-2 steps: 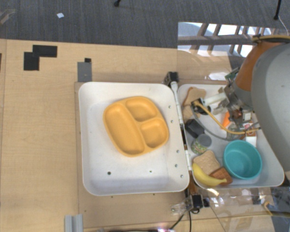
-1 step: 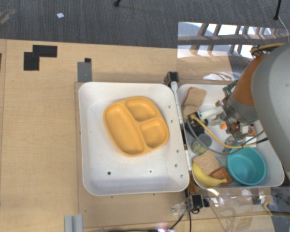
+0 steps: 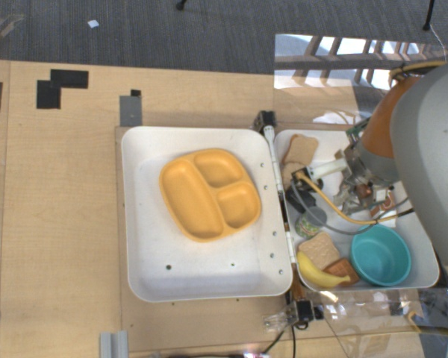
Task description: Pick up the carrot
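The hand [image 3: 358, 189], its opening impossible to tell, hangs over the right bin [image 3: 431, 274], while what looks like the carrot [image 3: 343, 268] lies toward the bin's near edge, wedged between banana [image 3: 317, 273] and bowl [image 3: 381, 256].

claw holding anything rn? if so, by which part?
Cannot tell. The claw sits low in the right bin among cables, with nothing visibly between its tips. No carrot can be made out there.
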Tool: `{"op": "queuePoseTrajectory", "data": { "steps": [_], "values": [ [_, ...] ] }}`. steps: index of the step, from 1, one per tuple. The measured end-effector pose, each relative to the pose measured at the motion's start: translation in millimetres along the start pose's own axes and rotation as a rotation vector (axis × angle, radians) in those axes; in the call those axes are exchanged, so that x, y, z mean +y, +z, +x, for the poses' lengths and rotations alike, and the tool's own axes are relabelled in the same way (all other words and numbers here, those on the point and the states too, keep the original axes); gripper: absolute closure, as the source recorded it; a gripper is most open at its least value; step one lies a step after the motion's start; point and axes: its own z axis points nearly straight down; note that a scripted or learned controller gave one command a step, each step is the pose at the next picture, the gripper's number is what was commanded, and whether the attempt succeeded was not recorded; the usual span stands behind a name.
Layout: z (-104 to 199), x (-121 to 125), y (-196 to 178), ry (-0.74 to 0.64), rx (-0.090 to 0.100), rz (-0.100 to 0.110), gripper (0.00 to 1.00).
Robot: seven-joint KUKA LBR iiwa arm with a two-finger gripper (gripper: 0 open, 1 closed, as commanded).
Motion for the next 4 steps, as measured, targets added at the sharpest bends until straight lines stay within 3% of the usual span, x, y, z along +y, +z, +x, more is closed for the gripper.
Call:
{"op": "queuePoseTrajectory", "data": {
  "steps": [1, 2, 3, 4],
  "values": [
    [0, 0, 0, 0.0, -0.001, 0.0, 0.0],
    [-9, -12, 12, 0.007, -0.008, 0.001, 0.0],
    [-62, -24, 10, 0.008, -0.005, 0.001, 0.0],
    [-37, 30, -51, 0.001, 0.0, 0.006, 0.0]
  ]
}}
